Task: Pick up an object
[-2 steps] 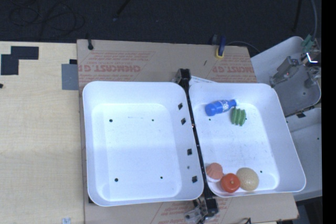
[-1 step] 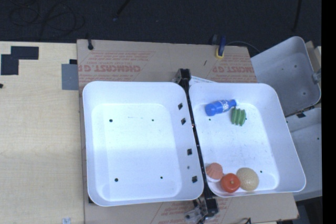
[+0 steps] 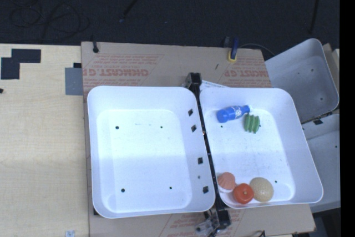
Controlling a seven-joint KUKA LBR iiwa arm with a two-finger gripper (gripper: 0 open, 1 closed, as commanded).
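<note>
White bins sit side by side on the tabletop [image 3: 44,136]. The left bin [image 3: 141,98] is bare plastic w/ a few dark holes. The right bin [image 3: 288,98] carries all the candidates. Blue bottle [image 3: 232,113] lies on its side near the far edge, long axis running left-right w/ a slight tilt, cap end to the right. Just beside its cap end is a small green ribbed piece [image 3: 252,123]. At the near edge sit a pinkish disc [image 3: 226,180], a red round piece [image 3: 243,193] and a tan ball [image 3: 262,188], touching one another. Pincer state: cannot tell, so direction from pincer to bottle is unknown too. Bottle looks easiest, approx. clear all round except the green piece.
</note>
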